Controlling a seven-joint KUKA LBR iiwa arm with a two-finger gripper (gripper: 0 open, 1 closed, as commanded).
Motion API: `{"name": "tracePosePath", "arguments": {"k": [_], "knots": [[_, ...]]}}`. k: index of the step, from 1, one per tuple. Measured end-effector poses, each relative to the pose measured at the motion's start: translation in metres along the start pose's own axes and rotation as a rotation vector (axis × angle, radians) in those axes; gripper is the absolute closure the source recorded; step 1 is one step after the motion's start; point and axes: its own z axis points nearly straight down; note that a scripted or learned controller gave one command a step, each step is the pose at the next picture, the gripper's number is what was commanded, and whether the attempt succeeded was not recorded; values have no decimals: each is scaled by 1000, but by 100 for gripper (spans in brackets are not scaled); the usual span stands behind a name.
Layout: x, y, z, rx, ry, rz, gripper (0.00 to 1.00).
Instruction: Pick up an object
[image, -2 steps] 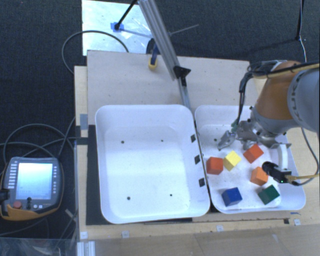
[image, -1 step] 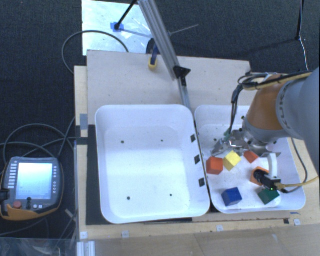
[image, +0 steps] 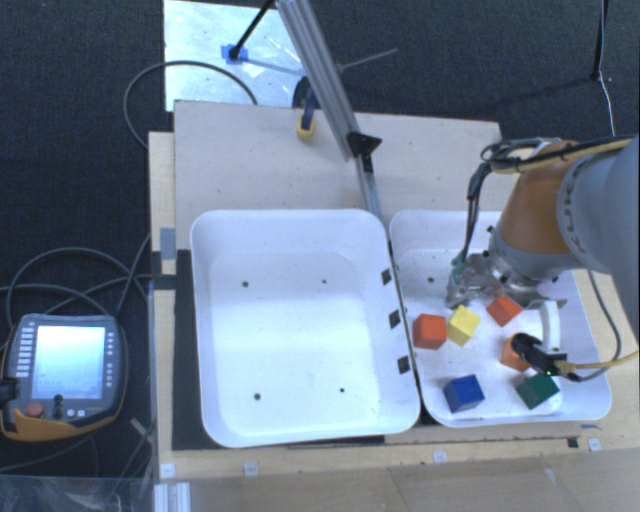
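gripper (image: 468, 291) lowered into right bin (image: 420, 240) | finger state cannot be told | yellow cube (image: 463, 325) seen just below, beside orange cube (image: 430, 331)

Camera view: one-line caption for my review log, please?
KUKA arm's gripper low in the right bin beside a yellow block and orange blocks; left bin alongside.

camera view: overhead | slanted down | both bins (image: 300, 225) in frame
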Motion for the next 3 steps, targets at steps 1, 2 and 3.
{"name": "tracePosePath", "arguments": {"k": [1,2,3], "knots": [[2,8,-63,-6,-2,-1,100],[5,16,-125,-7,-2,-2,100],[5,18,-139,-1,-1,-1,100]]}}
